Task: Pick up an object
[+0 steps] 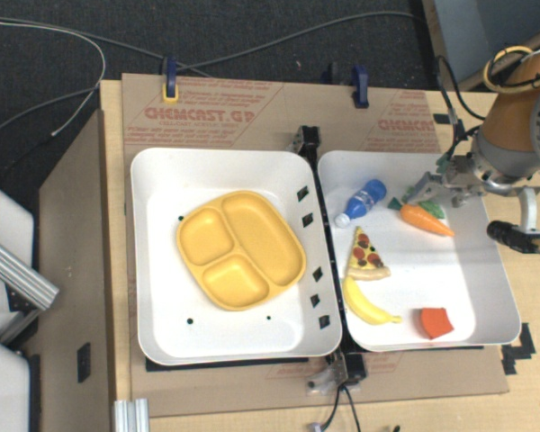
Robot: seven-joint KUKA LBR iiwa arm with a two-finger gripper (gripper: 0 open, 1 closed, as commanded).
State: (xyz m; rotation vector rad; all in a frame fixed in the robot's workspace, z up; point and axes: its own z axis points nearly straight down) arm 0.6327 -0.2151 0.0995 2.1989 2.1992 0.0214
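In the right bin [486, 282] lie an orange carrot [429, 220] with a green top, a blue bottle [364, 199] with a white cap, a toy pizza slice [368, 257], a yellow banana [368, 303] and a red block [435, 322]. My gripper [443, 193] hangs at the bin's far right, just above the carrot's green end. Its two grey fingers stand spread apart, open, with nothing held between them. The arm's orange band [515, 106] rises above the wrist at the right edge.
The left bin [162, 313] holds a yellow three-compartment plate [241, 248]. A black divider [317, 232] with clips runs between the bins. Cables [450, 79] trail near the arm at the far right.
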